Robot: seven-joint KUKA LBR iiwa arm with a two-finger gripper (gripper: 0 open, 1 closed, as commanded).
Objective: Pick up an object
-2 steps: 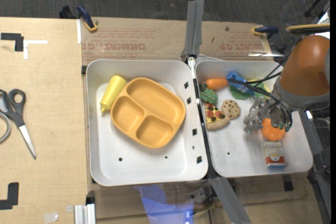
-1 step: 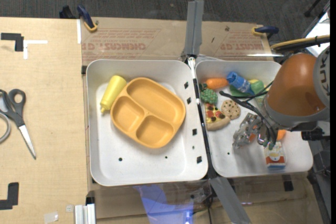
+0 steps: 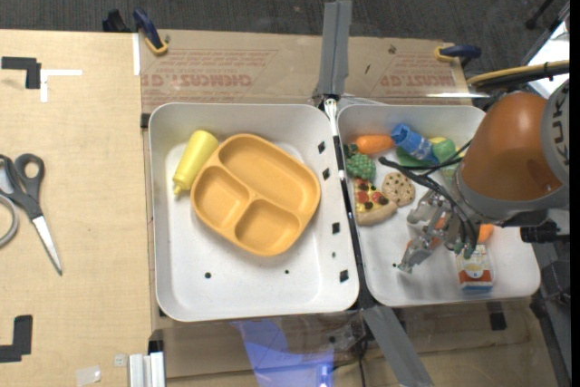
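My gripper [image 3: 417,249] hangs low over the bare floor in the middle of the right bin [image 3: 381,285], reaching in from the right under the arm's orange band [image 3: 512,149]. Just up and left of it lie a cookie [image 3: 397,188] and a pizza slice [image 3: 372,200]. A small white and orange carton [image 3: 475,273] stands to its right. Along the bin's far wall are a carrot [image 3: 373,143], a blue bottle [image 3: 410,140], a green and yellow toy [image 3: 439,148] and a green bumpy piece [image 3: 361,166]. I see nothing between the gripper's tips.
The left bin [image 3: 181,285] holds a yellow divided plate [image 3: 256,193] and a yellow bottle [image 3: 193,160] beside it. Scissors [image 3: 32,204] lie on the wooden bench at far left. A grey bar [image 3: 333,50] runs back from between the bins.
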